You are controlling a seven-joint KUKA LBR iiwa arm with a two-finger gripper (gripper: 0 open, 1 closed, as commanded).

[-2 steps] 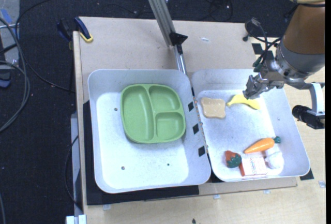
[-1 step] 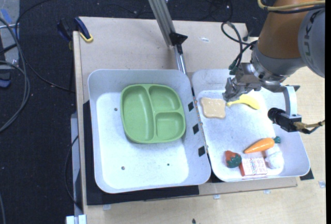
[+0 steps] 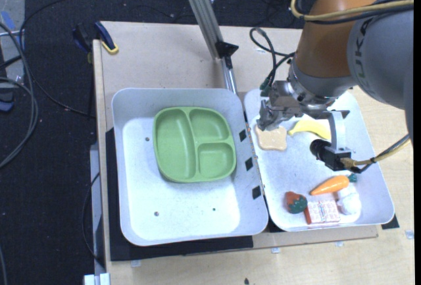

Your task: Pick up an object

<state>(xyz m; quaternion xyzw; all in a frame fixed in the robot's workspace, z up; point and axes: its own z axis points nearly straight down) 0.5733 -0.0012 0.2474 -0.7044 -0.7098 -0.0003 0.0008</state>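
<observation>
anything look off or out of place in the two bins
Nothing stands out. The green divided plate lies flat in the left bin. In the right bin, the toast slice sits under the pincer, with the carrot and other toy foods unspilled.

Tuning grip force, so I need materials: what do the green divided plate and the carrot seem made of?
The green divided plate looks like moulded plastic with a matte finish: uniform colour, soft rounded ridges. The carrot looks like a plastic toy, smooth and evenly orange; rubber is possible.
</observation>
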